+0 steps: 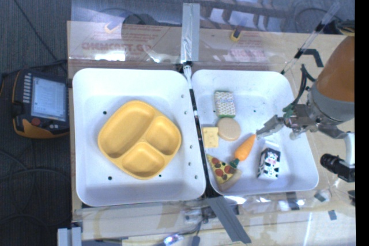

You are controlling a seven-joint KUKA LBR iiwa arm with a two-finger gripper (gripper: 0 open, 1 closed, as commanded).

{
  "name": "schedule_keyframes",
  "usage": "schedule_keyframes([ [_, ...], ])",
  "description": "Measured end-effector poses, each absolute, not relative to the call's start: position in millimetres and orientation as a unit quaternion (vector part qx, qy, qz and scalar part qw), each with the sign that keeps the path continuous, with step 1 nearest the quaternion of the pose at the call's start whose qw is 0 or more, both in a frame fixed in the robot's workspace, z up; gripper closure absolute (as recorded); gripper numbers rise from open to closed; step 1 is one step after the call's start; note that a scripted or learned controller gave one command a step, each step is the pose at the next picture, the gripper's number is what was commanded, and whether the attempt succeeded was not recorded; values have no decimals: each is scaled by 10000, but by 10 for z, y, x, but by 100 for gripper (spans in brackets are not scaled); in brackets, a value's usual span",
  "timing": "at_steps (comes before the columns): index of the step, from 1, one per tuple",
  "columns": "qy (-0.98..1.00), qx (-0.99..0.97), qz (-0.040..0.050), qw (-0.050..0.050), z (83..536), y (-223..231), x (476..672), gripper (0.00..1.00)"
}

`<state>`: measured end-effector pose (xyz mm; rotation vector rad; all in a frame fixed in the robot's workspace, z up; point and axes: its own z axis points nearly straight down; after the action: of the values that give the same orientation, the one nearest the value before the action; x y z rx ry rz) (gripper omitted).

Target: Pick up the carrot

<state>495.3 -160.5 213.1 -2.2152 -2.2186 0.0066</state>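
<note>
Two shallow white plastic bins, the left bin (81,141) and the right bin (294,164), are seen with smooth, slightly glossy walls. In the left bin a yellow three-compartment plastic plate (140,138) is shown with a smooth satin sheen. In the right bin, right of that plate, a small orange plastic carrot (245,148) looks smooth and matt. Behind the bins, clear glossy film (242,14) is stretched over brown cardboard (109,40). The surrounding floor (46,3) is covered in rough dark grey carpet.

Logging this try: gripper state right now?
Gripper: cannot be told from this view. It sits above the right bin, just right of the carrot, and nothing shows held in it.
</note>
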Motion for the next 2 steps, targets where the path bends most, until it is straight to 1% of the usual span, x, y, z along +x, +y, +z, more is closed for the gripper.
schedule_keyframes([
  [1,-8497,-5273,4,33,1009,-1440,5135,0],
  [2,-8491,-5281,8,62,1059,-1442,5138,100],
])
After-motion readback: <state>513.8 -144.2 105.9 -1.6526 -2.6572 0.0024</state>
